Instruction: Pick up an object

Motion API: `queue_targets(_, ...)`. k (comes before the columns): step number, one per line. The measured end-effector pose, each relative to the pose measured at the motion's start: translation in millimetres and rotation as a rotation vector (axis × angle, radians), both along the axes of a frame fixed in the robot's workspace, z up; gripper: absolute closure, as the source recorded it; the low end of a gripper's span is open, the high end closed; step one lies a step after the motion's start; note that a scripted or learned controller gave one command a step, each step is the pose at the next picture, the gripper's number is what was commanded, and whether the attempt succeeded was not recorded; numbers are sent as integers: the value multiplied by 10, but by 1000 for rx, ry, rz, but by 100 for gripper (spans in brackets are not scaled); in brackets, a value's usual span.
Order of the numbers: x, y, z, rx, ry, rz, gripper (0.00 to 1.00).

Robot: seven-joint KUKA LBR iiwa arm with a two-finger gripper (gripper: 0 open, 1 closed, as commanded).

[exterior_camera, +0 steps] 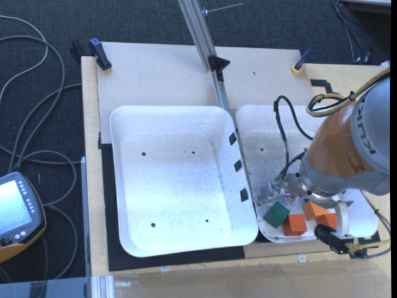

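In the right bin, near its front edge, lie a green block and an orange block side by side. More orange pieces lie just to their right, partly under the arm. My gripper hangs low over the bin, just behind the green block and very close to it. The grey and orange wrist covers most of the gripper and the bin's right half. Nothing shows as held.
The left bin stands beside the right one, with black clips on their shared wall. A metal pole slants in from the back. A black cable loops over the right bin. A handheld pendant rests off the bench at left.
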State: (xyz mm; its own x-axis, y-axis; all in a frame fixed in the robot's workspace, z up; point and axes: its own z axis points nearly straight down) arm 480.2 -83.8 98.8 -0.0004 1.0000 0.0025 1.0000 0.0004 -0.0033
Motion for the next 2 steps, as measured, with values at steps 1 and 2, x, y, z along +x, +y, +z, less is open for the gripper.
queue_targets(1,2,-19,5,-1,-2,0,0)
queue_targets(2,4,-1,5,-1,-3,0,0)
